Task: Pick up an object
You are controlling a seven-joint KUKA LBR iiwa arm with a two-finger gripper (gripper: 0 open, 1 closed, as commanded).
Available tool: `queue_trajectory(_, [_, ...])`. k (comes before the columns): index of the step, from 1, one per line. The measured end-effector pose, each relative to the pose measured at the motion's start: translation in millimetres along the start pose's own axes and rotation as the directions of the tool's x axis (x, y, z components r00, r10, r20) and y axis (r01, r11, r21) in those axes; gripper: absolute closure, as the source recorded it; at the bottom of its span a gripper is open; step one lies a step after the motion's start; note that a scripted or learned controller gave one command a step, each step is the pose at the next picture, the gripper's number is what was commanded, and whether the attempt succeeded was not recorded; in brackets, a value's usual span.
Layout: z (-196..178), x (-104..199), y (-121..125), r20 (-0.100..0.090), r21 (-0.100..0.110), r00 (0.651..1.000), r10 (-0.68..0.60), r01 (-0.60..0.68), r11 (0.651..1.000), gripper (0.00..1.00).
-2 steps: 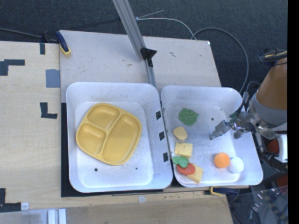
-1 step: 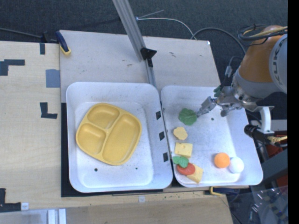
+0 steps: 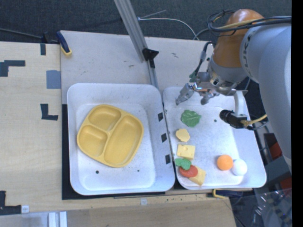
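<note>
Lettuce (image 3: 191,118), a green ruffled piece, lay in the upper part of the right bin (image 3: 251,171), nearest of all the toys to the end effector (image 3: 195,96), and so looked the likeliest thing to pick. The end effector hung over the bin's top left corner, just above and a little left of the lettuce. Its two fingers seemed spread apart with nothing between them, though at this slant and size the gap was hard to read for certain.

Below the lettuce sat a small yellow round (image 3: 182,135), then a cheese block (image 3: 186,151), and below that a tight cluster: a green bit (image 3: 182,162), a tomato (image 3: 188,171) and a yellow wedge (image 3: 198,176), all touching or overlapping. An orange ball (image 3: 225,162) and a white ball (image 3: 239,167) rested together near the lower right corner. The left bin (image 3: 75,174) held a yellow divided tray (image 3: 110,135).

To do the step well, the end effector should have shifted down and slightly right until centred over the lettuce, then dropped straight with the fingers straddling its narrower width. The lettuce stood apart from its neighbours, so a clean close was likely if the descent went deep enough to catch its low, floppy body. The main risks were closing too high and pinching air, or brushing the bin wall beside the corner. The cluster at the bottom was a poorer choice, since crowded pieces would shove one another aside.
</note>
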State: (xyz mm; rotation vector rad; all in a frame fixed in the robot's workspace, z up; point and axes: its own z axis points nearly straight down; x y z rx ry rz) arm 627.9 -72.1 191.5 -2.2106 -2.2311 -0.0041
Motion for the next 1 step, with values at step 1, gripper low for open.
queue_trajectory(1, [-9.4,-1.5,0.5,0.002,0.002,1.000,0.007,-0.007,1.000,0.00])
